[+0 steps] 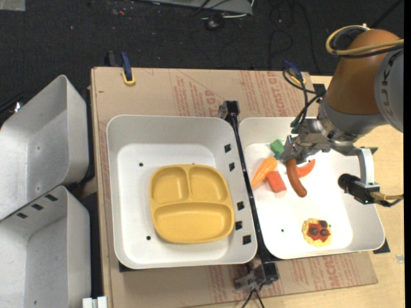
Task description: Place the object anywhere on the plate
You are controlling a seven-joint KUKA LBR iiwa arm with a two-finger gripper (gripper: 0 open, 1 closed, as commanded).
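Observation:
A yellow plate (191,204) with three compartments lies in the left bin (128,191), with nothing on it. In the right bin (363,226), my gripper (296,153) hangs low over the upper end of a brown-red sausage (297,181), which lies on the bin floor pointing toward the front. The gripper's body hides whether it touches the sausage. An orange carrot (263,171) and a small red-orange block (276,183) lie just left of the sausage.
A green piece (277,147) sits left of the gripper, and a red piece (309,168) lies just right of the sausage. A small pizza round (317,231) rests near the right bin's front. The black divider (242,178) separates the two bins.

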